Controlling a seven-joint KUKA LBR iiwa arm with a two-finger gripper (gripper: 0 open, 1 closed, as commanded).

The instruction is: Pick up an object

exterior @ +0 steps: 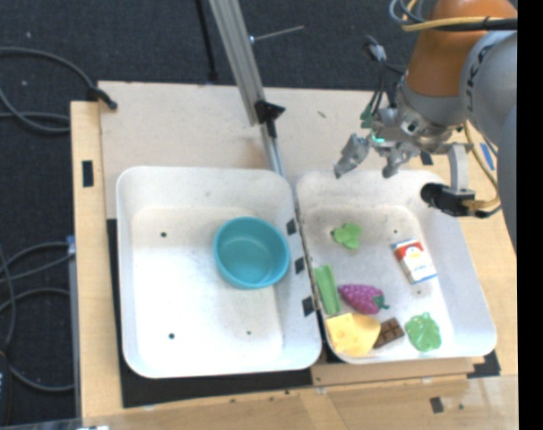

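Note:
My gripper hangs above the far edge of the right bin, fingers spread apart and nothing between them. Below it in that bin lie a small green leafy piece, a red and white carton, a purple grape bunch, a green stick along the left wall, a yellow cheese wedge, a brown chocolate piece and a green pepper-like piece. The green leafy piece is the closest to the gripper.
The left bin holds a blue bowl near its right side. A slanted metal rail rises behind the bins, ending at the gap between them. Cables lie on the dark floor at the left.

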